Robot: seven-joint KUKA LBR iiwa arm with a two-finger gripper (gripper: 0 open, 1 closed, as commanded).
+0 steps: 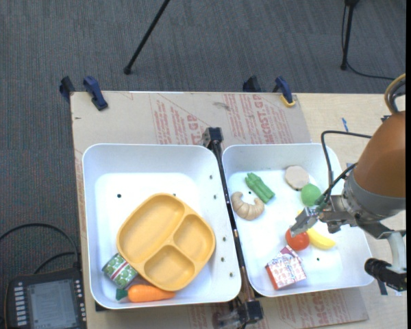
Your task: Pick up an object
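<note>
Fingers (303, 226) hover at a round red tomato (297, 240) — their spread cannot be told.

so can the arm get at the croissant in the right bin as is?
Probably yes. The croissant lies on bare bin floor with nothing on top of it; the green bean pod sits just beside it. The hand is already over that bin, near the tomato.

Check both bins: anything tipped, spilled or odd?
Only one thing: the yellow three-compartment plastic tray in the left white bin lies skewed, overlapping a small green-patterned can and an orange toy carrot. No spills or damage.
</note>
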